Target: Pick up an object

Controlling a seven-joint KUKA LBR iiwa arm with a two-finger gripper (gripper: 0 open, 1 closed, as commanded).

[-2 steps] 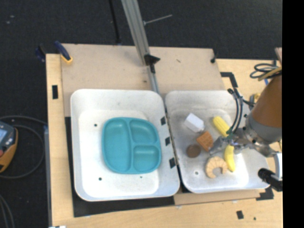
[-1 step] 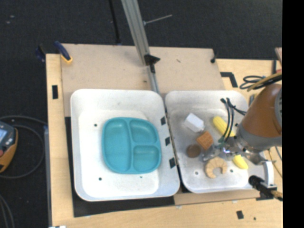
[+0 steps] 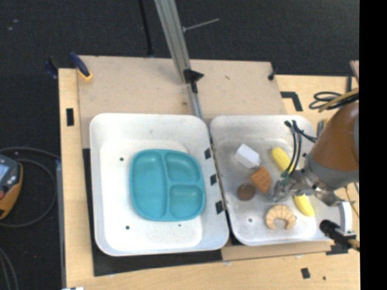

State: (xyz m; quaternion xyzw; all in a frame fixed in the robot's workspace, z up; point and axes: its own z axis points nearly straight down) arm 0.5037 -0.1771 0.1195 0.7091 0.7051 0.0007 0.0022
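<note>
Right bin [image 3: 242, 234]: loose toy food, scattered with gaps between most pieces, which suits single-item picking. Contents: white block [image 3: 247, 156] toward the back; corn cob [image 3: 280, 158] beside it; tan waffle-like piece [image 3: 262, 179]; brown round piece [image 3: 245, 191] just beside the waffle piece; croissant [image 3: 281, 217] near the front wall; yellow banana-like piece [image 3: 304, 205] at the arm's side.

Left bin [image 3: 109, 162]: one teal divided plate [image 3: 167, 183], lying flat, centred.

Arm: reaches in from the right, wrist low over the right bin. Gripper [image 3: 283, 189]: sits between waffle piece, croissant and banana-like piece; jaw state cannot be told. No item seen between them; target not evident.
</note>
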